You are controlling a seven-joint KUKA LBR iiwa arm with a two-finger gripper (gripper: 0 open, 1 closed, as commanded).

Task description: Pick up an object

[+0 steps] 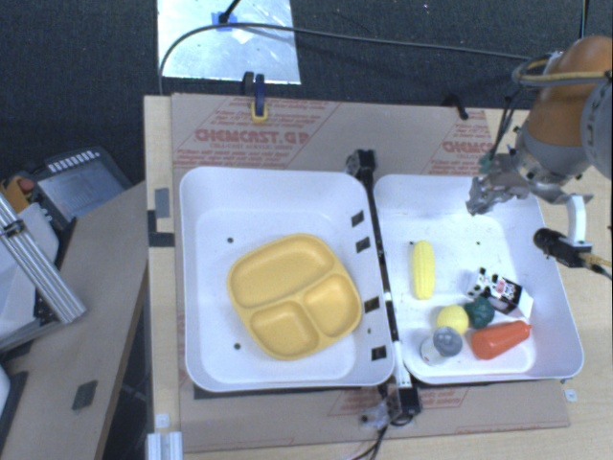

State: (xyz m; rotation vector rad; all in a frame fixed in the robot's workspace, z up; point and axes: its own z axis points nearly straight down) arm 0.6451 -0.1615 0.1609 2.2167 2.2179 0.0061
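- Right bin (565, 338), near edge: a cluster at the 5 o'clock corner. It has a grey round piece (446, 342), an orange carrot (499, 338), a yellow ball (452, 318), a dark green lump (479, 311) and a black-and-white item (502, 291).
- The cluster is tight, with the ball touching or just beside the grey piece and the green lump. The carrot's long axis runs roughly 2 to 8 o'clock.
- Left bin (206, 209): a yellow divided plate (292, 295) sits alone, well apart from the arm.
- Middle of the right bin: a yellow corn cob (422, 268) lies flat, alone, with bare floor all round. Its long axis runs 12 to 6 o'clock.
- Far part of the right bin: the gripper (488, 195) hangs over the 12 o'clock end. Nothing is seen in it, and I cannot tell whether it is open or closed.
- Key relation: the corn cob lies at about 7 o'clock from the gripper and is the nearest thing to it. The cluster is further off, at about 6 o'clock.
- Judgement: the cob is the easiest pick. The closing line should run 3 to 9 o'clock, across the cob's long axis. The cluster risks a multi-object pinch.
- Desk (287, 127) beyond: brown board with a yellow clamp (259, 103) at 12 o'clock.
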